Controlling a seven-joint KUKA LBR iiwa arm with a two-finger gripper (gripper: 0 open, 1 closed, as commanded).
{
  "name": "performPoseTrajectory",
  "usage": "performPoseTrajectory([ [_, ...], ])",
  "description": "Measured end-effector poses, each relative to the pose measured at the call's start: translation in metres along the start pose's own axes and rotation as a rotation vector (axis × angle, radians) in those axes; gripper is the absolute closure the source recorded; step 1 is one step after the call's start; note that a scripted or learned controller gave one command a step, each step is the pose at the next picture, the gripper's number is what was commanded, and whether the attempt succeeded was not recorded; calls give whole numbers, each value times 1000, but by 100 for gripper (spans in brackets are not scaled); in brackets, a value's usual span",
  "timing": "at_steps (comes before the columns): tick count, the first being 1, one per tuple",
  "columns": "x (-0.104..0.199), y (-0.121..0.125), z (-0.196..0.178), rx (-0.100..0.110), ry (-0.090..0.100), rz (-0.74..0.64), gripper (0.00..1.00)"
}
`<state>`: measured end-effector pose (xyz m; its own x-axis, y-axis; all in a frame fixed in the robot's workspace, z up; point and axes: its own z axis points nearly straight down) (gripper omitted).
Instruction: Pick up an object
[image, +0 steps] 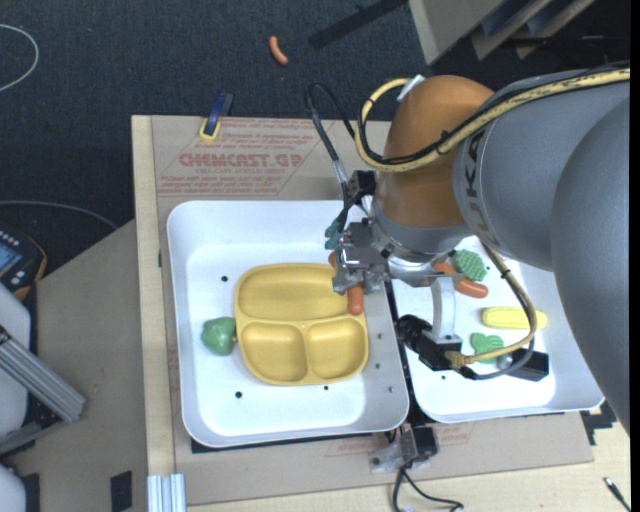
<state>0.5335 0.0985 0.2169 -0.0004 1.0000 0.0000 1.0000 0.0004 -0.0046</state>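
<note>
We judge the carrot (356, 299), at the tray's (300, 322) 2 o'clock, light, rigid; grasp mid-length. Gripper (352, 268) state: cannot tell.

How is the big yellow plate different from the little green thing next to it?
The yellow plate is much bigger than the green thing. The plate is yellow, the lump is green. The plate is flat with three compartments; the green thing is a small rounded lump. The plate sits mid-bin, while the green thing lies at its left edge. Both rest in the left white bin.
</note>
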Motion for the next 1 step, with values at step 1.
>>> performPoseTrajectory([
  [1,-13,1,-16,-8,0,1,100],
])
